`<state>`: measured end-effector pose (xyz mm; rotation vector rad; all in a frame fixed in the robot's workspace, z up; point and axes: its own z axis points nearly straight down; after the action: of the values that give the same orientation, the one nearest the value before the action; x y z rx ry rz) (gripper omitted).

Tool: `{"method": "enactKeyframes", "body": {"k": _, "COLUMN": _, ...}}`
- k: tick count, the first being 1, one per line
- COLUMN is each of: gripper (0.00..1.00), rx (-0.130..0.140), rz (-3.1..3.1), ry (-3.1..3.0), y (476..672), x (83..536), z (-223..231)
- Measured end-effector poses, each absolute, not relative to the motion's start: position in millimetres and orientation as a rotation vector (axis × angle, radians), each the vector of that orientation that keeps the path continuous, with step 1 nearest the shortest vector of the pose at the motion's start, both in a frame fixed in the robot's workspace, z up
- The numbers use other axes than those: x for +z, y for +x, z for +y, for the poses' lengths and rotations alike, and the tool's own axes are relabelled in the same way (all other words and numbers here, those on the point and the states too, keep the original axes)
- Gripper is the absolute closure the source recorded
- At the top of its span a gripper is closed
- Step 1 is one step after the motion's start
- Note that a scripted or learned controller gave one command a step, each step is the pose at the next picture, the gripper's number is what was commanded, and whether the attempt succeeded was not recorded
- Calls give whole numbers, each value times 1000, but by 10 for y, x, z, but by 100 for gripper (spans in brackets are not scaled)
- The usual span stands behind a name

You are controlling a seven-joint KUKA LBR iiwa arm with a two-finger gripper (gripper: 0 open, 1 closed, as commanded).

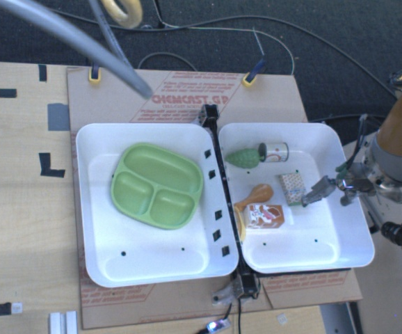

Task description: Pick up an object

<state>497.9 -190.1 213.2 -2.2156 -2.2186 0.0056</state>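
My gripper (pixel 326 193) hangs over the right part of the right bin (pixel 326 256), open, with nothing between its fingers. Just left of it lies a small patterned packet (pixel 293 186). Further left in that bin are a brown wooden spoon-shaped piece (pixel 255 195), a red and white packet (pixel 264 216), a green object (pixel 243 159) and a small white can (pixel 277 152) lying on its side. The left bin (pixel 117 263) holds a green divided plate (pixel 158 185).
A black divider (pixel 218 186) runs between the two bins. Both bins rest on a cardboard sheet (pixel 187 99) held by yellow and blue clamps. Cables cross the dark floor behind. A grey pole (pixel 62 26) slants across the top left.
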Motion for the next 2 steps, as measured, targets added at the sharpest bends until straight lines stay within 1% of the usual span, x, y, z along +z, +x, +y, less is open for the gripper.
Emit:
{"method": "enactKeyframes", "body": {"k": 1, "gripper": 0, "rx": 9, "rz": -2215, "ry": -2214, "y": 5015, "x": 1614, "z": -1967}}
{"method": "enactKeyframes", "body": {"k": 2, "gripper": 0, "rx": 10, "rz": -2214, "ry": -2213, "y": 4997, "x": 934, "z": -1971}}
